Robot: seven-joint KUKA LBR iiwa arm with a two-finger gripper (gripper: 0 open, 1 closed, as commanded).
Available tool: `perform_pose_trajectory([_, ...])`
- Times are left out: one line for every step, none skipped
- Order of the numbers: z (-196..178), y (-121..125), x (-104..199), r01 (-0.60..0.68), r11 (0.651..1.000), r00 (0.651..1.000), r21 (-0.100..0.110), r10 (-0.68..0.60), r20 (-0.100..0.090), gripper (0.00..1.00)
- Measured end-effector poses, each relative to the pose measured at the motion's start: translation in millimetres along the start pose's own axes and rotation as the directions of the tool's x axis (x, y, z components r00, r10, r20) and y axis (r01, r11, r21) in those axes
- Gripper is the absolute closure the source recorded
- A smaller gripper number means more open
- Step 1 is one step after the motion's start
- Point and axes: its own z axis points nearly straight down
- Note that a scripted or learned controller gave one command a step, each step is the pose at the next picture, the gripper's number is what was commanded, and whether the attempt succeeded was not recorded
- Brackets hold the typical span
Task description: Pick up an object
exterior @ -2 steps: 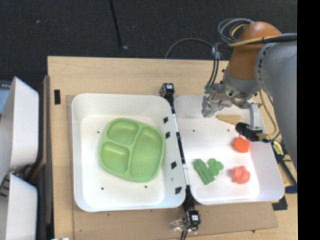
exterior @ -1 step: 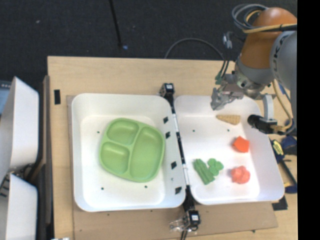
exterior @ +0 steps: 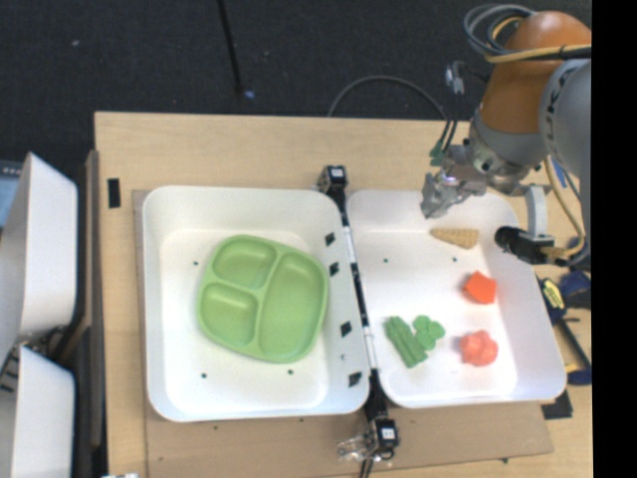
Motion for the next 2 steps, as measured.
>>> perform_pose_trajectory([-5,-29,34,0.006,1.000,1.000,0.003,-0.006,0.000,1.00])
perform_pose_trajectory([-15,-49,72,0.008,1.000,1.000,0.002,-0.008,-0.001,1.00])
